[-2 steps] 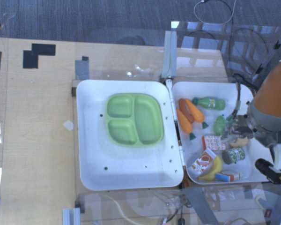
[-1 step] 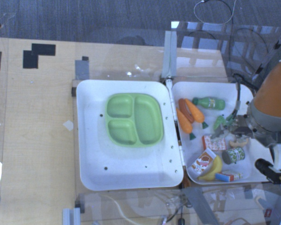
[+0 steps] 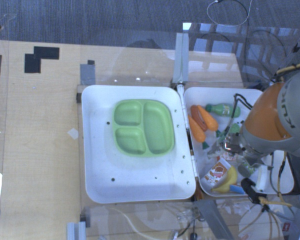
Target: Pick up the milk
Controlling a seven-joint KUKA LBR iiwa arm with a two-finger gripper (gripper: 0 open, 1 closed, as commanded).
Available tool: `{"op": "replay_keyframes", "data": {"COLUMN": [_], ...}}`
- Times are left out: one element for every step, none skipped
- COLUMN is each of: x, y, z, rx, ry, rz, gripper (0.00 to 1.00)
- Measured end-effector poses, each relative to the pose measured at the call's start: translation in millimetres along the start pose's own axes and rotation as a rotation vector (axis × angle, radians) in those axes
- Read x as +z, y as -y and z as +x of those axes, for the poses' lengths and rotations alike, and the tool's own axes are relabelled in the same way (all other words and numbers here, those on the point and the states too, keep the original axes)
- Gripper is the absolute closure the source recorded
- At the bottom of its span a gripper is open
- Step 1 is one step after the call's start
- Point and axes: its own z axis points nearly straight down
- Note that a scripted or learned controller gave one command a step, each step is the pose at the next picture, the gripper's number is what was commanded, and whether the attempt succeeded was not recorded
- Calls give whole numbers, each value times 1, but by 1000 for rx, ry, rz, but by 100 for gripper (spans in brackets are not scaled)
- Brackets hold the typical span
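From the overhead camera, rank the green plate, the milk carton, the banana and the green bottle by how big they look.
1. green plate, by far the largest.
2. milk carton.
3. and 4. banana and green bottle look alike; both are partly covered, so I won't rank them.

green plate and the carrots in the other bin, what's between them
In the camera view, bare white floor of the left bin and the two bins' adjoining rims lie between the green plate and the carrots. No loose item sits in that stretch.

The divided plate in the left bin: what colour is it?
Light green, seen clearly in the camera view: the divided plate in the left bin.
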Motion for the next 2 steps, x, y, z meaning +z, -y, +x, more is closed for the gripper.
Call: {"op": "replay_keyframes", "data": {"x": [-11,-84], "y": [-2,19], "z": [0,53], "rx": [-3,399], "ry": [2,3], "rz": [-6,16], "gripper": [100,100]}}
